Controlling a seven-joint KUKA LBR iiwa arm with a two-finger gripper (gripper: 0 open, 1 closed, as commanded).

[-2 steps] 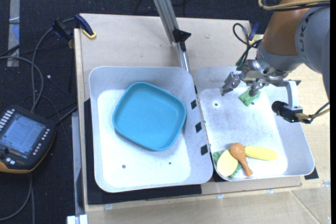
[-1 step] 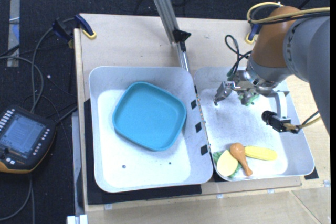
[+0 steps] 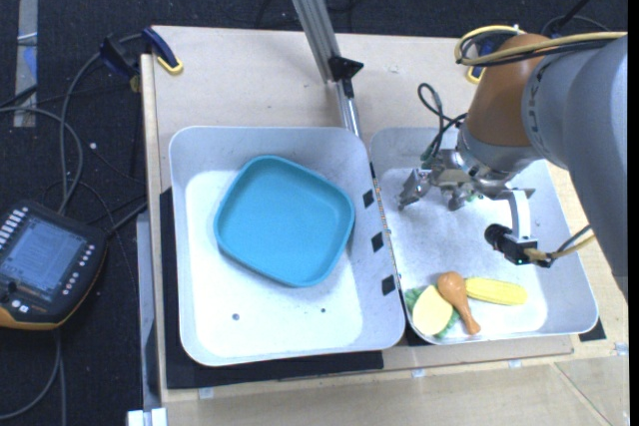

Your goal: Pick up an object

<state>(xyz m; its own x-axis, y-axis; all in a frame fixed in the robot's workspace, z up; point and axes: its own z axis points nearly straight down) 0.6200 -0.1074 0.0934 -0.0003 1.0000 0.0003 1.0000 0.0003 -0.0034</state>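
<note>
Lying left-to-right, the yellow cob (image 3: 496, 291) sits beside the drumstick (image 3: 457, 299).

One fixed cam above bench (image 3: 240, 85), slanting down, mid-range.

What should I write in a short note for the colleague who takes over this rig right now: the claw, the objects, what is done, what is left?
Claw: open, holding nothing, over bare floor in the far part of the right bin.
Objects: a yellow piece, an orange piece and a yellow-green slice lie close together along the right bin's near edge, apart from the claw. A blue plate lies in the left bin.
Done: nothing is picked up yet.
Left: bring the claw to one object, probably one of the three small pieces, close on it and lift it.
</note>
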